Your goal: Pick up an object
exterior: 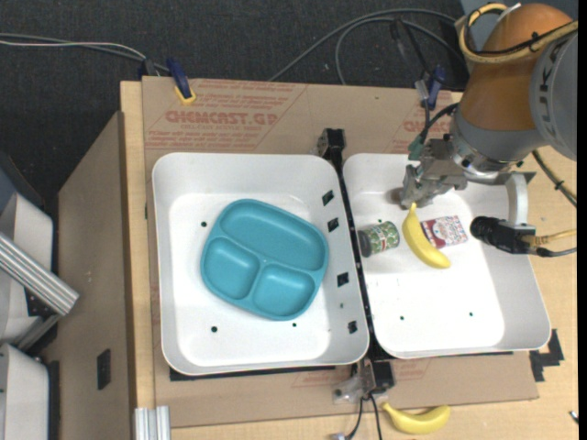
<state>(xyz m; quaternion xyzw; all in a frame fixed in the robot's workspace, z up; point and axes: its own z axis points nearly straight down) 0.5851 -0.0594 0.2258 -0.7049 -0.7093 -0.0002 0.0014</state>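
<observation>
In the right bin (459,324) lie a yellow banana (425,242), a small green can (379,238) on its side to the banana's left, and a red-and-white packet (446,230) to its right. My gripper (415,193) hangs low over the bin's far part, directly above the banana's upper tip. Nothing is seen between its fingers. A teal divided plate (264,258) rests in the left bin (183,191).
A second banana (417,418) lies outside the bins at the bench's front edge. Cables run behind the bins, and a black cylindrical part (500,232) of the arm hangs over the right bin's right side. Black clips mark the divider between the bins.
</observation>
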